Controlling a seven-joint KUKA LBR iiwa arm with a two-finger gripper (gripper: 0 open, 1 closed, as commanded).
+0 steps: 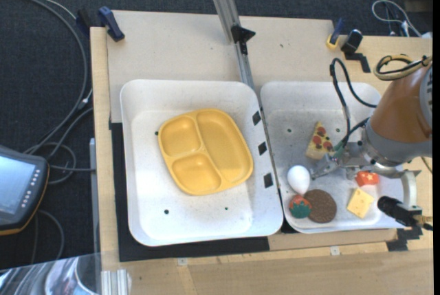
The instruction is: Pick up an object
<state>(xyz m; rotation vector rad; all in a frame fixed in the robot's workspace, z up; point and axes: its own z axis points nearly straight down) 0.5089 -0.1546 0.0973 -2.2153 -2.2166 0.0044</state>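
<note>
The end effector (328, 164) hangs low in the right bin (275, 108) beside the pizza slice (318, 140), seemingly lining up a grab; its state I cannot tell.

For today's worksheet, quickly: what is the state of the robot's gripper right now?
Gripper: low in the right bin, beside the pizza slice; open or closed cannot be told, and nothing is seen held.

The wooden bench (179, 46) bears two white bins (137, 149) side by side.
</note>
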